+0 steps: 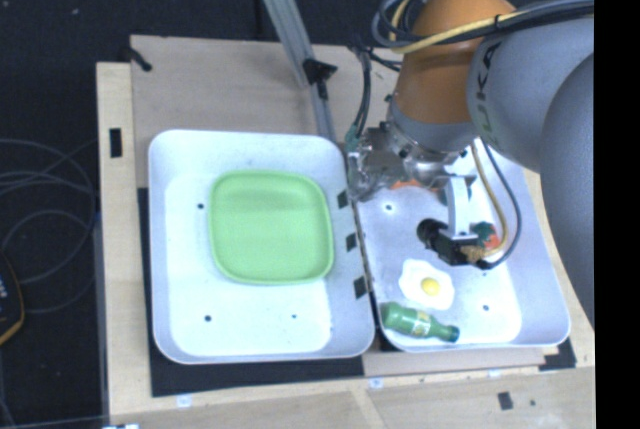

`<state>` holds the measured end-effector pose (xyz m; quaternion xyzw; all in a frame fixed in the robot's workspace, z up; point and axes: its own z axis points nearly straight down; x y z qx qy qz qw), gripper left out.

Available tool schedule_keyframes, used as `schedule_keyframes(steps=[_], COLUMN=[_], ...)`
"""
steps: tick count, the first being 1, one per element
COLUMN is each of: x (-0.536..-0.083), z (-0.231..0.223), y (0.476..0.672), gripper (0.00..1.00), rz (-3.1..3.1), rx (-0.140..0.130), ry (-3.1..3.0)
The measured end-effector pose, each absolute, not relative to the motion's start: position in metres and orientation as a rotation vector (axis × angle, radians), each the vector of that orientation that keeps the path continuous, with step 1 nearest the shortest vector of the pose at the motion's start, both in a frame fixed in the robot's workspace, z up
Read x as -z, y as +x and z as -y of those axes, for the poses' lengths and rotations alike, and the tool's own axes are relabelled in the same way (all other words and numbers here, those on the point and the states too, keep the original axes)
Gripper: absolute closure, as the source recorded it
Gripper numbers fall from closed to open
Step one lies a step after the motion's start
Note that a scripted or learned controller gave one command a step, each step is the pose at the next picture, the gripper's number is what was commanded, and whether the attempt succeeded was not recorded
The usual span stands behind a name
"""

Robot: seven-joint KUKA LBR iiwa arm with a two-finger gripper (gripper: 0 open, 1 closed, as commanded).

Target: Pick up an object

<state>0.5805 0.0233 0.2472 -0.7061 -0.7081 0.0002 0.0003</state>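
The fried egg toy [427, 285] lay in the right bin [525, 312], yolk up and in plain sight. Just below the egg, toward the bin's near rim, a green bottle [420, 322] lay on its side. Up and to the right of the egg sat a small orange-and-green piece [487, 235]. It was partly covered by robot hardware and too small to identify.

The gripper [362, 172] hung above and to the left of the egg, close to the wall where the two bins met. It was a tangle of metal seen from above, and whether the claw was open or closed could not be told. Nothing could be seen gripped in it.

The grey arm and its orange band [450, 37] hid the bin floor beyond the egg. A sliver of orange [400, 184] showed under the wrist, but what it belonged to was unclear.

Well to the left of the egg, a green plate [272, 225] lay flat in the left bin [180, 247].
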Motion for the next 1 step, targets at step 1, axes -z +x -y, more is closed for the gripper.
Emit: schedule_keyframes(steps=[1], x=[-0.2337], z=[-0.0746], y=[0.5837], gripper=[1.0], rz=[2.224], rx=[0.0], ry=[-2.218])
